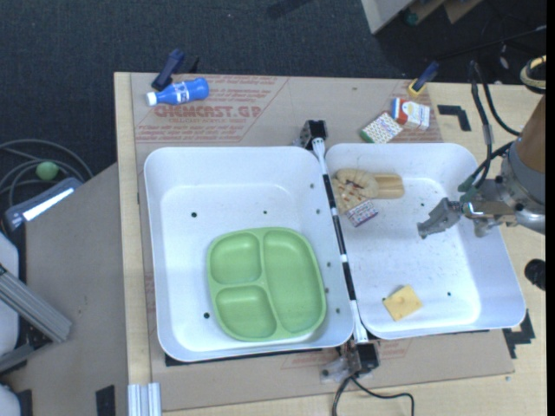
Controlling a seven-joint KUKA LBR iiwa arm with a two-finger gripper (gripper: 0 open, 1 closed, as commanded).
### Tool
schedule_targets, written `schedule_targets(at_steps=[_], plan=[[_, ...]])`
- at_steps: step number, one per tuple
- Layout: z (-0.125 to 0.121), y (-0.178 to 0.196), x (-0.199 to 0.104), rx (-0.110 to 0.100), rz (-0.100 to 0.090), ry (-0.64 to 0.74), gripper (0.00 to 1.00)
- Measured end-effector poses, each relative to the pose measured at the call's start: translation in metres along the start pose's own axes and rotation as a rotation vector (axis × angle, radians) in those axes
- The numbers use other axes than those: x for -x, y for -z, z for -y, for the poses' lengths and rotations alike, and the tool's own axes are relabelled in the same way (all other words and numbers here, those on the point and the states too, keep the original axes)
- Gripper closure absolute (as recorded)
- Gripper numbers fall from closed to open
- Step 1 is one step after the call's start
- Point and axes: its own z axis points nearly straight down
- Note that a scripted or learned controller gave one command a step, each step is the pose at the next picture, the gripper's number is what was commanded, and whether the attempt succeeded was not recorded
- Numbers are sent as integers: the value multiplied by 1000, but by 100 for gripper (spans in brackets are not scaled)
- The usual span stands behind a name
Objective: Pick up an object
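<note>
Two white bins side by side on the worktop (260,102). Left bin (173,180) holds a green divided tray (264,282), flat, toward the near side. Right bin (460,258) holds three things: a tan wooden piece (371,185) at the far left corner, a small printed packet (362,214) touching its near edge, and a yellow block (402,302) near the front wall, well apart from both.

Arm enters from the right; gripper (436,221) hangs over the middle of the right bin. Nothing between the fingers; cannot tell how wide they stand.

Outside the bins, far side: blue-and-white bottle (179,92) lying flat, small cartons (395,121) behind the right bin.
</note>
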Motion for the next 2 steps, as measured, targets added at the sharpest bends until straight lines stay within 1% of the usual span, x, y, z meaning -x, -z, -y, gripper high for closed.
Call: schedule_targets(at_steps=[1, 2], plan=[[-53, -177, -25, 1, 0, 0, 0], [-143, -177, -23, 0, 0, 0, 0]])
